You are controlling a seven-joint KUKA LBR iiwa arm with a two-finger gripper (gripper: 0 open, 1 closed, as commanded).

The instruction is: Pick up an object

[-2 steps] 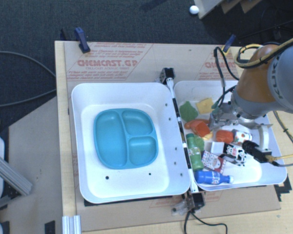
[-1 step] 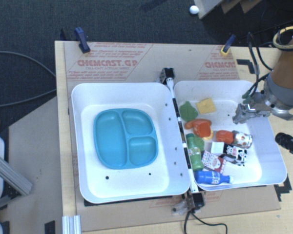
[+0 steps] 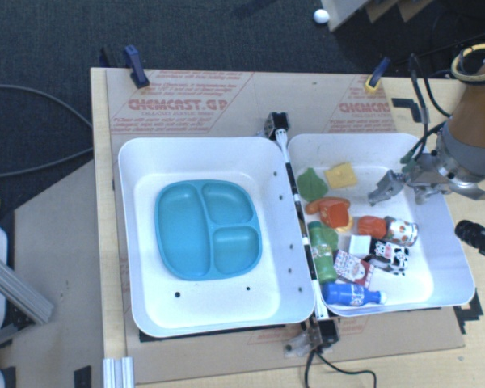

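Two white bins; one blue plate; one hand.

hand above right bin, blue tray in left bin

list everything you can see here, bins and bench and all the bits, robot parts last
left bin: 1, white, left half of the bench
divided plate: 1, light blue, three compartments, in the left bin
right bin: 1, white, right half of the bench
green item: 1, green, right bin, near the divider
yellow item: 1, yellow, right bin, beside the green item
red-orange item: 1, right bin, below the yellow item
blue bottle: 1, blue, lying at the right bin's near edge
black-and-white item: 1, right bin, middle of the pile
clamps: 2, blue, bench's far edge
gripper: 1, grey, over the right bin
arm: 1, grey with orange band, from the right
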